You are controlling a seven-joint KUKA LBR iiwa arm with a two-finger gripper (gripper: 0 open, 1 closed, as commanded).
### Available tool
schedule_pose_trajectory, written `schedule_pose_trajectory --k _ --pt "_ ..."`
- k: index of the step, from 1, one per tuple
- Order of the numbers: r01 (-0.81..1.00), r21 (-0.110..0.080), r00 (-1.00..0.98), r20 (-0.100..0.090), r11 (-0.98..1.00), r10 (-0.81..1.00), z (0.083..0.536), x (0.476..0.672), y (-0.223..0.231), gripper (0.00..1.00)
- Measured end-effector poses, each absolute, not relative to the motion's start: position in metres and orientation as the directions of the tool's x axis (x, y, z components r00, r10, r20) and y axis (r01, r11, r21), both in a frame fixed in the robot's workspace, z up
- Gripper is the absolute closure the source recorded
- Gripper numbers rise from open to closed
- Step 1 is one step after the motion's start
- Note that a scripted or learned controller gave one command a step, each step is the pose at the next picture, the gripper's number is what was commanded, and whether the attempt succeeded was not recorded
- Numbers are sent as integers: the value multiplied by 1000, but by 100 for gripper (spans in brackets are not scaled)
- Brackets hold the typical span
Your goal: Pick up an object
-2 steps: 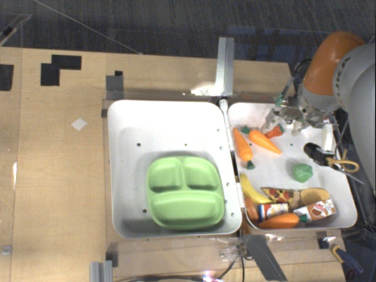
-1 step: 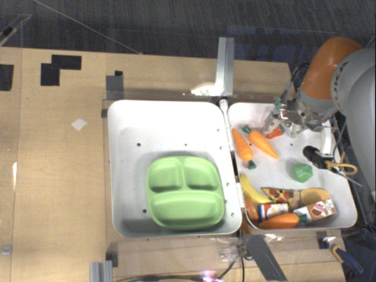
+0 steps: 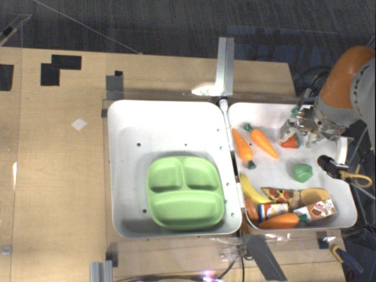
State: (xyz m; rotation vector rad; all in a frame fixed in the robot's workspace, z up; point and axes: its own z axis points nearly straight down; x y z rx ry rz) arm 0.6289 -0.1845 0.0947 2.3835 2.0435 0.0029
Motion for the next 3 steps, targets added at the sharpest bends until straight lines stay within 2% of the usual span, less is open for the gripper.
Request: schedule_pose_trajectory --k 1,2,3 --pt "989 6 151 1 -151 989 106 630 -183 100" --pt "999 2 50 1 -50 999 117 611 -91 100" --pt "1000 1 30 1 -30 1000 213 561 -48 100"
